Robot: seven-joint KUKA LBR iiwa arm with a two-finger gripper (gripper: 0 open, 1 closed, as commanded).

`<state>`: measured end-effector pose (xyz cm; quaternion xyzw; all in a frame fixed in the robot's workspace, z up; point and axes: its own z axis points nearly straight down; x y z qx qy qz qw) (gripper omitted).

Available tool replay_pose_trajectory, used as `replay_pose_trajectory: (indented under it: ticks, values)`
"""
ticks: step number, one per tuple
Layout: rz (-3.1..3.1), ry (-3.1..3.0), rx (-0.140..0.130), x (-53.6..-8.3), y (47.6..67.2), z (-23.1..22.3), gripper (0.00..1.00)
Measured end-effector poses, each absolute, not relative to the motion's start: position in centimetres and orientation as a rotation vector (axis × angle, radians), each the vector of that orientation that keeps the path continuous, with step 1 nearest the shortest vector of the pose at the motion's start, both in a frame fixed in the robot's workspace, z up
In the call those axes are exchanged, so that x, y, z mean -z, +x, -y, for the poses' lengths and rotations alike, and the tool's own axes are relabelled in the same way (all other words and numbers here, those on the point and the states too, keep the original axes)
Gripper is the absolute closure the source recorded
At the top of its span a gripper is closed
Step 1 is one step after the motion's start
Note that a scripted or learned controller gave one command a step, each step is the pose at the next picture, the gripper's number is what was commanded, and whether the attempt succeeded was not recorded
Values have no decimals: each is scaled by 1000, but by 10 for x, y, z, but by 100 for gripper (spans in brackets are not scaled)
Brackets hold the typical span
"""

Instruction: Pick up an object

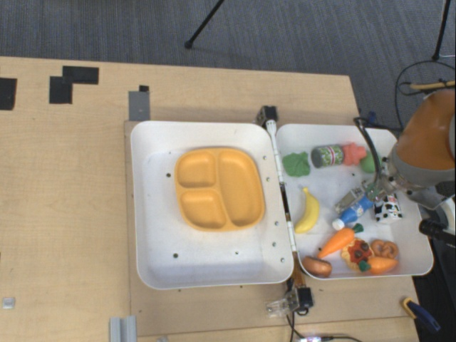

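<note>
Tool [372, 189] low in right white bin [420, 262] — finger state cannot tell. Small blue plastic bottle [354, 211] just below-left of it; yellow banana [308, 212] further left, orange carrot [336, 243] beyond the bottle.

2 white bins: left bin [153, 262] holds 1 yellow divided plate [217, 189]. Right bin [420, 262], clockwise from 12: 1 jar [328, 155], 1 blue bottle [354, 211], 1 pretzel [385, 249], 1 carrot [337, 241], 1 banana [308, 212], 1 green leafy toy [297, 164]. Other small pieces too cluttered to count.
</note>
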<state>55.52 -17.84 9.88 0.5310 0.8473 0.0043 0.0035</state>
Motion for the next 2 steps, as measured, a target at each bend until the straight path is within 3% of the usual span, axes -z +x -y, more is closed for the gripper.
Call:
replay_pose_trajectory:
  ticks: [1, 2]
  values:
    - [-2653, 1665, -10, -109, 555, 180, 100]
    - [-2686, 1620, -4, -184, 554, 100, 100]
